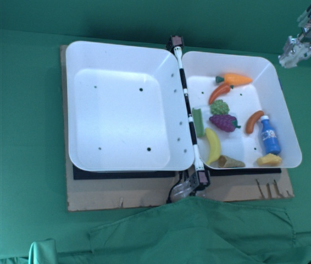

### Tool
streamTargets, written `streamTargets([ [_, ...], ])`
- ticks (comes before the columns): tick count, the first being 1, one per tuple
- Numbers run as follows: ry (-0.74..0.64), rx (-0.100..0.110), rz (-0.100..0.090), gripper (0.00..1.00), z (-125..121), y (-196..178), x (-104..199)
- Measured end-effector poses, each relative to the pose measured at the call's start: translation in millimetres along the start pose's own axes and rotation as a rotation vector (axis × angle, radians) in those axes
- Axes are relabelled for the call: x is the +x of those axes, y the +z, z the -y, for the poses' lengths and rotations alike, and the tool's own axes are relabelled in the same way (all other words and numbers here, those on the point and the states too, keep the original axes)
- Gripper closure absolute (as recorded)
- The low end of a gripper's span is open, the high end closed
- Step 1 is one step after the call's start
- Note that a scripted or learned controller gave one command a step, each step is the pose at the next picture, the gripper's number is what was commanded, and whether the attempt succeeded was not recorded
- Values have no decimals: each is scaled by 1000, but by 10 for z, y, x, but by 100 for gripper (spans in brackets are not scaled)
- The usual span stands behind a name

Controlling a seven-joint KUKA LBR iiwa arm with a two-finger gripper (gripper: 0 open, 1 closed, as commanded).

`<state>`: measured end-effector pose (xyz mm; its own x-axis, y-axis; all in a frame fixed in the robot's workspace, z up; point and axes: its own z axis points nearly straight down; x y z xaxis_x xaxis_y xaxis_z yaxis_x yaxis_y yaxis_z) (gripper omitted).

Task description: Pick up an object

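So I'm parked up at the far right, off past the corner of the right bin [287,120], nothing in my fingers [296,51]. Honestly can't tell from here whether they're wide or narrow, too small and blurry at that edge.

All the stuff is in the right bin; the left bin [89,65] isn't where I need to go. Options: a carrot [235,79] at the far side with a red pepper [219,92] just beside it, grapes [224,122] in the middle, a sausage [254,122] and a blue bottle [270,137] to the right, a banana [214,146] near the divider.

My take: go for the sausage. It sits a little apart from its neighbours and is narrow enough to close across. The carrot and pepper are nearly touching, so I'd probably nudge one while grabbing the other. The banana hugs the green stick [198,122] and the wall, bad clearance.

Plan is to come in over the bin, line my fingers across the sausage's short axis, drop straight down, and not close early.
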<state>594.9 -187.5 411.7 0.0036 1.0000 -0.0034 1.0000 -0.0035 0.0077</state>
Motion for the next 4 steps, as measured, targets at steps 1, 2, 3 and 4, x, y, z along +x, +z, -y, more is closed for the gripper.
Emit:
streamTargets([
  [1, 1, 6, -2, 100, -27, 83, 0],
  [2, 1, 5, -1, 100, -31, 125, -1],
  [3, 0, 0, 0, 100, -87, 2, 0],
  [4, 0, 1, 0, 100, -139, -27, -1],
])
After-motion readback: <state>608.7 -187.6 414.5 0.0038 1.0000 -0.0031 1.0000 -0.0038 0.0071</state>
